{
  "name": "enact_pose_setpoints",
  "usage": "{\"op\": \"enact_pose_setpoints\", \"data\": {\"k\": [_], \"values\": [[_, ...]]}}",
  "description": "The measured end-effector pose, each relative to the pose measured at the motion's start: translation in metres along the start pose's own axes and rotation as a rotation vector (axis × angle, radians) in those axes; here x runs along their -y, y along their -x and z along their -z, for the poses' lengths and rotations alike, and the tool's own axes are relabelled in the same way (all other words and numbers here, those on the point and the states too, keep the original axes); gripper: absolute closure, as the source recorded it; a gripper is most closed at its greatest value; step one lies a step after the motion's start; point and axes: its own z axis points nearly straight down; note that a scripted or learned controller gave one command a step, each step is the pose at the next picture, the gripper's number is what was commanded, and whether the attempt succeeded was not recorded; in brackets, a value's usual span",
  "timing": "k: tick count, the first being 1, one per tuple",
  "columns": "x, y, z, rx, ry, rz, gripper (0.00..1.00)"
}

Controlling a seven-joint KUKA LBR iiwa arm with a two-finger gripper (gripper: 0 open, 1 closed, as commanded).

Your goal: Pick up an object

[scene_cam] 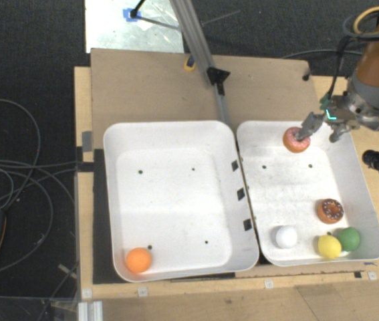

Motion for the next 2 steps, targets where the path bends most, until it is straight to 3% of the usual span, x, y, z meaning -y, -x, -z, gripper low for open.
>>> {"op": "enact_pose_setpoints", "data": {"k": [1, 2], "values": [[-0.001, 0.000, 0.002, 0.002, 0.003, 0.002, 0.00], [0.005, 0.003, -0.058, 0.000, -0.002, -0.004, 0.00]]}}
